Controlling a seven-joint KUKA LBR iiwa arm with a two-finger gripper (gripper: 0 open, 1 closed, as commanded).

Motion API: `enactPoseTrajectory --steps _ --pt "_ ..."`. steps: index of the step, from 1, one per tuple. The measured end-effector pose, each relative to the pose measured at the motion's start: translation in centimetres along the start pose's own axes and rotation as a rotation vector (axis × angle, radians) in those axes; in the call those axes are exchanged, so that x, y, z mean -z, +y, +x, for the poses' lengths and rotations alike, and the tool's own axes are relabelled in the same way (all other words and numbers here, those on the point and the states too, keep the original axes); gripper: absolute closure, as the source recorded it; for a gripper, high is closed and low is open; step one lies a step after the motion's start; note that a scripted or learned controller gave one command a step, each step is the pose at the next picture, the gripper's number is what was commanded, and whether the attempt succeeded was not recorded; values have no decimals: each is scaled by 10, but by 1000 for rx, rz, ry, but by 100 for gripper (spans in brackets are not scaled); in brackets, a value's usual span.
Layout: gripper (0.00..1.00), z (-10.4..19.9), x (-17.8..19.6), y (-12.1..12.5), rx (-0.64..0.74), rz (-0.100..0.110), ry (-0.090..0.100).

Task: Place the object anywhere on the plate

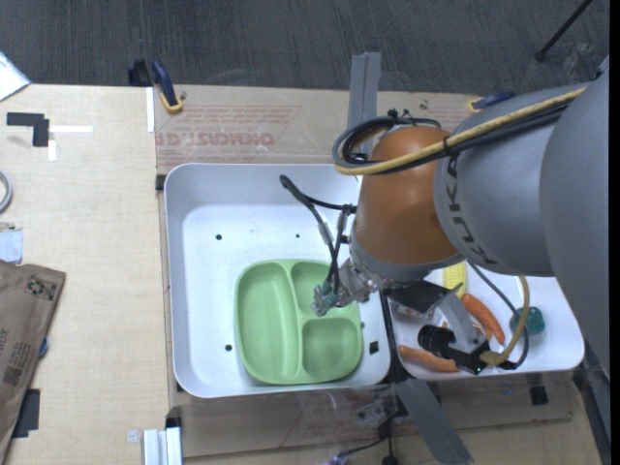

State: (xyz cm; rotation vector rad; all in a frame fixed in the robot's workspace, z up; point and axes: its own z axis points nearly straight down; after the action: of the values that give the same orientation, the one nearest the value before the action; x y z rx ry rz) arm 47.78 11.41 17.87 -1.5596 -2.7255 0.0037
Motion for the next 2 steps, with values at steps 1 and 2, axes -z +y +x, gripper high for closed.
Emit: enactPoseTrajectory --steps 1,2 --pt "100 5 -58 83 -209 1 -1" --pt "100 58 -1 33 -587 3 -1"
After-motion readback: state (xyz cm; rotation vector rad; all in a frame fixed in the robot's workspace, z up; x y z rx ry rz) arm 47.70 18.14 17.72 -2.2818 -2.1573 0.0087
